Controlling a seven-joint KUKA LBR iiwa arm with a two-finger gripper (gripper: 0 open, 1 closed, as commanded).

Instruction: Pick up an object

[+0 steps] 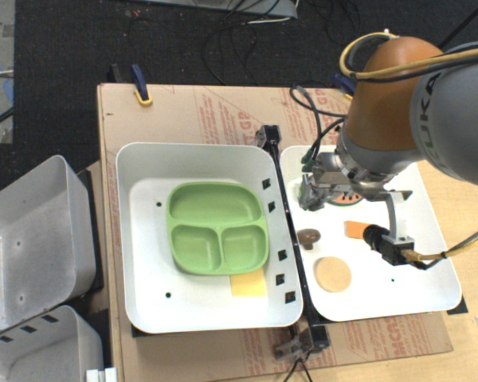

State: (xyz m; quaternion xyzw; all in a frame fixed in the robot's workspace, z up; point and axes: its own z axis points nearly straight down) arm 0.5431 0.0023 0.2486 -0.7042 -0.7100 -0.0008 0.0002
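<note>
My gripper [311, 196] hangs low over the left part of the right bin [430, 213], close to the wall between the two bins. Just right of it lies a round orange-and-white object [347, 200], partly hidden by the wrist. A small brown lump [307, 237] lies right below the gripper. An orange block [356, 229] sits to the right of the lump. A flat tan disc [333, 274] lies near the bin's front. In the left bin [139, 213] a green three-compartment plate [218, 227] rests, with a yellow square [248, 284] at its front edge.
The arm's bulky grey and orange body [398, 102] covers the back of the right bin. A black cable fitting [389, 247] hangs beside the orange block. Further white bins [32, 237] stand off the bench at left. A yellow clamp [143, 94] is at the bench's back left.
</note>
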